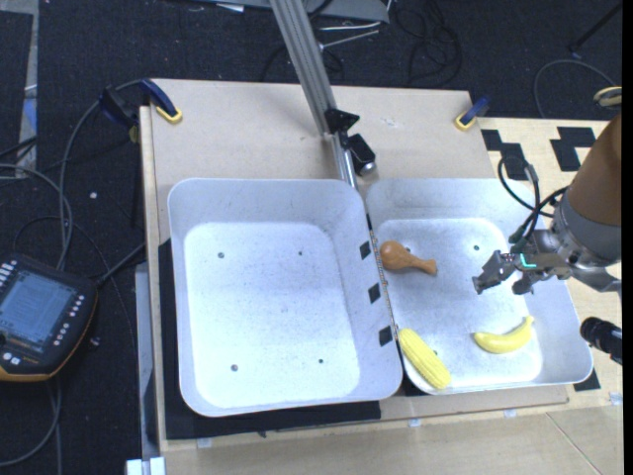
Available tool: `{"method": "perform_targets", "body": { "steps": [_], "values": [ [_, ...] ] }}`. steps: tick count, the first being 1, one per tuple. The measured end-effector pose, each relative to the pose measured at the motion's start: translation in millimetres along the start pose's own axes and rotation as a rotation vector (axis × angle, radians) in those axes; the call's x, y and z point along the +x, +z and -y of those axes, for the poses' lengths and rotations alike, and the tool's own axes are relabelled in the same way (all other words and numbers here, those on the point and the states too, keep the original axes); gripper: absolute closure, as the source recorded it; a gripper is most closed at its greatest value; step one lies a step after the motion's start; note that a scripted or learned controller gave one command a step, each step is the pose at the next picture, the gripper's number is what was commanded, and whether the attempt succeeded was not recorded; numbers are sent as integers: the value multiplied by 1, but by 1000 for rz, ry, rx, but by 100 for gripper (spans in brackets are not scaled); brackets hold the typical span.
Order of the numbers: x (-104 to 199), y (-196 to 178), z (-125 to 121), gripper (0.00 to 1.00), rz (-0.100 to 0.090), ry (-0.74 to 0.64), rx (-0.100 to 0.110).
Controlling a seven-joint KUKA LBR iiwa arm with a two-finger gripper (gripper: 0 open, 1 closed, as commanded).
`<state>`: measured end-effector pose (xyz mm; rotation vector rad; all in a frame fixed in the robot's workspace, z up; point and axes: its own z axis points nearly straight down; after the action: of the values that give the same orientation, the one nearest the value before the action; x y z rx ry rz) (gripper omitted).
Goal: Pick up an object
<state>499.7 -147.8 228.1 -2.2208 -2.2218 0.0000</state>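
A pale wooden tabletop (257, 132) is carrying two shallow white plastic bins side by side, with yellow clamps sitting at its far corners. The left white bin (188, 295) is lying toward the middle of the tabletop, its speckled floor showing a few small dark dots. The right white bin (465, 206) is touching it along a shared edge, where small black tabs are sitting. A slanted silver metal post (302, 52) is rising from behind the bins' junction. The grey robot arm with an orange band (598, 201) is reaching in from the right, over the right bin. Its dark two-finger claw (502, 275) is hovering above the right bin's floor, fingers spread apart and gripping nothing. A yellow plastic corn cob (423, 357) is lying at the right bin's near-left corner. A yellow plastic banana (505, 336) is lying near the front wall, just below the claw and apart from it. A brown drumstick-shaped toy (406, 258) is lying near the right bin's left wall, well left of the claw.
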Motion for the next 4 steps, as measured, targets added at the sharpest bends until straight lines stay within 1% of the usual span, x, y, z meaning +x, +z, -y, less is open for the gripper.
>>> {"method": "perform_targets", "body": {
  "steps": [1,2,3,4],
  "values": [
    [0,0,0,0,0,0,0],
    [2,44,-4,0,-1,0,4],
    [-5,102,2,0,-1,1,5],
    [-5,134,3,0,0,1,2]
  ]
}}
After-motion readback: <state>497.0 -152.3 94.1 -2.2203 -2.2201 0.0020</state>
